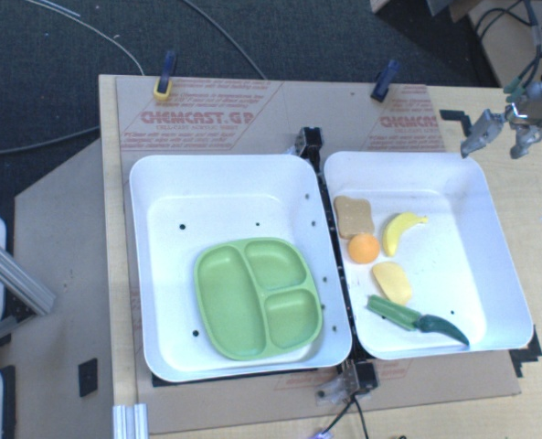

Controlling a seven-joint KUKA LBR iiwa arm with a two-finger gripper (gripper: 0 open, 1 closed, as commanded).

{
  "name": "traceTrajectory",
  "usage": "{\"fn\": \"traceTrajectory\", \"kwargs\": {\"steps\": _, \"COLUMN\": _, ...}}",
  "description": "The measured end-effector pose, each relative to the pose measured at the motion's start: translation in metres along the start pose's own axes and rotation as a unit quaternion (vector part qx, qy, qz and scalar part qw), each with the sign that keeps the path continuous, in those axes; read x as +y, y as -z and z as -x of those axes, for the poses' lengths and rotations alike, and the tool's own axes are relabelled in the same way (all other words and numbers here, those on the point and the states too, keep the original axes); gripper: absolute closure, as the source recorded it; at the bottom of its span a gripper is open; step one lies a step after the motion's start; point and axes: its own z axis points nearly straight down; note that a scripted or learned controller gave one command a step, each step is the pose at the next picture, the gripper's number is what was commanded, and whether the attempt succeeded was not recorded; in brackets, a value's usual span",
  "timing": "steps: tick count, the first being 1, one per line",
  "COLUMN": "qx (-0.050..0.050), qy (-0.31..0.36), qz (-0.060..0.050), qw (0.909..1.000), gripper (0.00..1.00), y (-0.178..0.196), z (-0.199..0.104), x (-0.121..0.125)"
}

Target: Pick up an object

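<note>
My pincer (502, 135) hangs open and empty past the right bin's (499, 236) far corner. Below in it, a yellow banana (401, 230) lies curved beside an orange (364, 248).

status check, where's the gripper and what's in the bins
Gripper open, up past the right bin's far right corner, holding nothing. Banana, orange and green knife lie untouched in that bin. Nothing blocking them.

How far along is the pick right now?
Nothing looks picked yet. The gripper is open beyond the right bin's far corner, holding nothing. The banana, orange, bread slice, yellow piece and green tool all lie inside; reach, grasp and lift remain.
</note>
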Motion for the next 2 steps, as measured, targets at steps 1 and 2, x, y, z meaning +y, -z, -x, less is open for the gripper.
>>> {"fn": "traceTrajectory", "kwargs": {"steps": 1, "qx": -0.002, "qy": 0.002, "qz": 0.007, "qw": 1.0000, "gripper": 0.00, "y": 0.009, "z": -0.001, "x": 0.002}}
{"fn": "traceTrajectory", "kwargs": {"steps": 2, "qx": -0.001, "qy": 0.002, "qz": 0.004, "qw": 1.0000, "gripper": 0.00, "y": -0.042, "z": 0.005, "x": 0.010}}
